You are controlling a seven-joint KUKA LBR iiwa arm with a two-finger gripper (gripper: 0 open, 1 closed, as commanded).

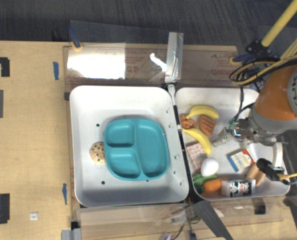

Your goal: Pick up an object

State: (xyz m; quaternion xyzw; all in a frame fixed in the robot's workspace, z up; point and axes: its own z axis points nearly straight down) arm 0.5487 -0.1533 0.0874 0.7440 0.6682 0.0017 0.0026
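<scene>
The right bin holds a pile of toy food. A yellow banana lies at the back beside an orange waffle piece, and a second banana lies in front of them. A white egg, an orange carrot and a small bottle with a black-and-white label sit along the front. My gripper hangs low over the middle of this bin, just right of the second banana and behind the egg. Nothing visible is held in it.
The left bin carries a teal divided plate with a cookie at its left edge. A blue-and-red card and a brown piece lie under the wrist. Yellow cables run behind the arm.
</scene>
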